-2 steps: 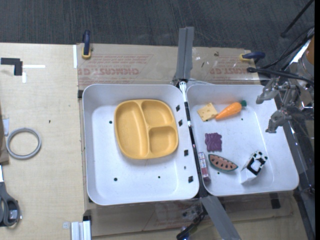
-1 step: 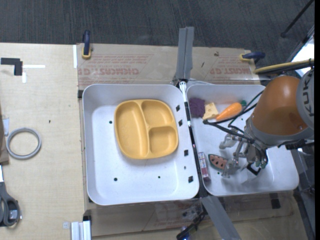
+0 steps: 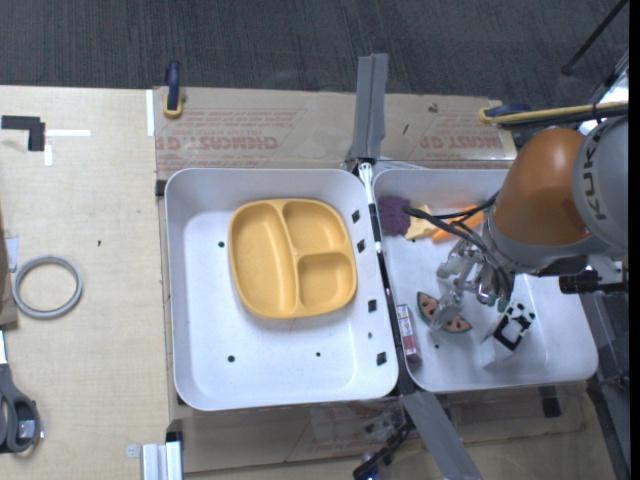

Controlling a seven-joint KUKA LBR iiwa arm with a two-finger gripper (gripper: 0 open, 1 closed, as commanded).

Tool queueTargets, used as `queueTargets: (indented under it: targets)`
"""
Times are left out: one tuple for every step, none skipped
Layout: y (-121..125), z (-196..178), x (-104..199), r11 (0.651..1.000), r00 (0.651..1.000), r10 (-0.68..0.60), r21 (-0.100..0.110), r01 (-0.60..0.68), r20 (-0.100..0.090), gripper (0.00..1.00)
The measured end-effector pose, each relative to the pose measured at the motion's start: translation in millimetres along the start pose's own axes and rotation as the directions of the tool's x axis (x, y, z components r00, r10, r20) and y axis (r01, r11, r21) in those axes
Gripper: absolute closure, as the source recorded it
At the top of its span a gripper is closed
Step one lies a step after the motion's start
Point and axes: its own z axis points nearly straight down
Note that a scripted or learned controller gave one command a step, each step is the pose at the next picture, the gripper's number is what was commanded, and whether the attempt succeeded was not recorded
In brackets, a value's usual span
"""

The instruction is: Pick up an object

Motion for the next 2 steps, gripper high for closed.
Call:
queueTargets:
  targets:
    - [1,0,22,0.979,0.979,0.205,0.001,-0.205,-0.002,0.00]
    - [24,0,-47,0.914,0.914,0.406,0.000,-0.406,0.001,0.00]
